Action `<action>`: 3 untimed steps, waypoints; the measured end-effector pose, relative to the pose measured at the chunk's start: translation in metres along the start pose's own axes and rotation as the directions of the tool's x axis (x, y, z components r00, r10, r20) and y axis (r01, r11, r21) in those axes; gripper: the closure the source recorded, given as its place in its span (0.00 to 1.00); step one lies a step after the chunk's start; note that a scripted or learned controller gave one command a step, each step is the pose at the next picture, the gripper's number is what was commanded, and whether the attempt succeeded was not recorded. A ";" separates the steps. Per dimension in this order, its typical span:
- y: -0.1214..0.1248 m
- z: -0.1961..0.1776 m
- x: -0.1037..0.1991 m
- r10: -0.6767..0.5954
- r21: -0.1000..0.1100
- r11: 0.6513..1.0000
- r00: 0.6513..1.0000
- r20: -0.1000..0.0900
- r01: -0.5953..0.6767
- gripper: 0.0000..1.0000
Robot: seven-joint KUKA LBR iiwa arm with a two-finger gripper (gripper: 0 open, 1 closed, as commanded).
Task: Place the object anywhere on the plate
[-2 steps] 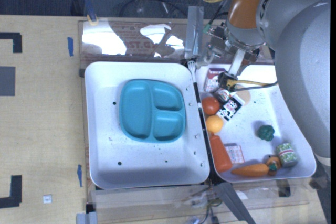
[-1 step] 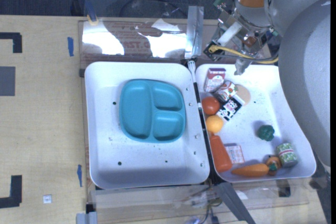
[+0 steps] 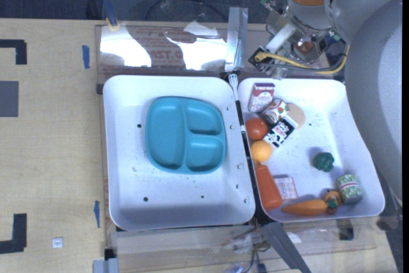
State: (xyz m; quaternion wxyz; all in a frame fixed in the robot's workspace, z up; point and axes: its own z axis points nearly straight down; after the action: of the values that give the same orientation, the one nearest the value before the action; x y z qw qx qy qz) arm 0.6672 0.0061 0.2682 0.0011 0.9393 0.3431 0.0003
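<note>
In the left bin [image 3: 121,201], a teal divided plate [image 3: 185,135] is lying flat near the middle, with all its compartments bare. It is probably being kept there as the open target, since the task allows any spot on it.

In the right bin [image 3: 358,137], the loose things are being stored together. A small red and white carton [image 3: 262,97] is standing near the far rim. Just beside it a small can [image 3: 275,110], a tan disc [image 3: 294,116] and a black and white packet [image 3: 280,132] are lying close together. A tomato [image 3: 256,129] and an orange [image 3: 260,151] are resting along the wall next to the plate's bin. An orange-red bottle [image 3: 268,190], a carrot [image 3: 307,206], a green can [image 3: 349,188] and a broccoli piece [image 3: 323,161] are lying nearer the front and right. Nothing has yet been put on the plate, so the task is judged to be at its beginning.

The gripper [image 3: 287,45] is being held above the far edge of the right bin, outside the rim. Whether it is open or closed cannot be told, because cables and the wrist are covering it. No object is seen in it. Which object is meant cannot be told; all of them are lying apart from the gripper, and the carton is the nearest one.
</note>
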 end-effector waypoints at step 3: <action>-0.138 0.031 0.089 -0.046 0.004 0.999 0.999 -0.006 0.046 0.00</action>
State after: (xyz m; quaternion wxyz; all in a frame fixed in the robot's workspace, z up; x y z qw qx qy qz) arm 0.6460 0.1689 0.2367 -0.0016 0.9311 0.3646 0.0022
